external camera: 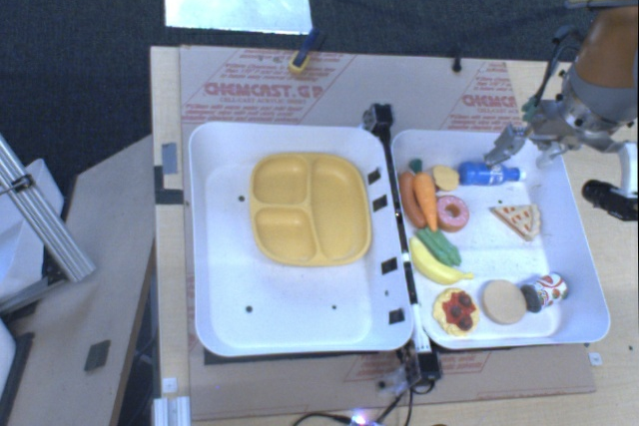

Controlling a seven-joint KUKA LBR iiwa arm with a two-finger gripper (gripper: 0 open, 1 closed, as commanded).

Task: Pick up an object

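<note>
The right bin (579,254) holds several toy foods: a blue bottle (489,175), a carrot (425,199), a pink donut (452,213), a pizza wedge (517,219), a banana (439,263), a small round pizza (457,310), a tan bun (504,301) and a can (545,290). My gripper (526,149) hangs over the bin's far right corner, just above and right of the blue bottle. It is open, with nothing between its fingers; the left finger (502,146) points down toward the bottle's cap end.
A yellow divided plate (310,208) lies in the left bin (215,314). A green pod (436,243) and a small yellow piece (445,179) sit among the foods. The black divider (394,214) separates the bins.
</note>
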